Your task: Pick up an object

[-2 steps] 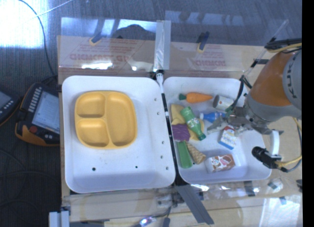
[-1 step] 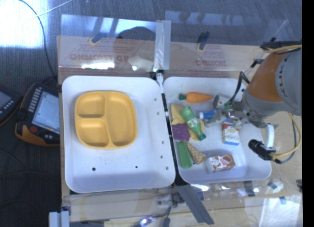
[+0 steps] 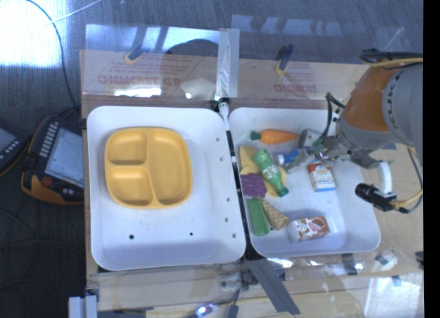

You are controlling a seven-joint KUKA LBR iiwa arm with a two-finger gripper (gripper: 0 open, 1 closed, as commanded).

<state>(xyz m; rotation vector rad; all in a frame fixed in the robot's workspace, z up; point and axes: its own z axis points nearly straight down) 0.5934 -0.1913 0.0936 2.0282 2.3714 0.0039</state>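
The gripper [image 3: 307, 155] was low in the right bin [image 3: 357, 231], beside the small carton [image 3: 322, 176], in the reaching step. Next it needed to close around one item.

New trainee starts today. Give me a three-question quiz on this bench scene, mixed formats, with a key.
1. True or false: the yellow tray lies in the right bin.
2. Multiple choice: which item lies nearest the far wall of the right bin? A) carrot B) red-and-white can C) purple item
3. Fill in: the green bottle lies in the ____ bin.

Key: 1 false, the tray lies in the left bin. 2 A. 3 right.
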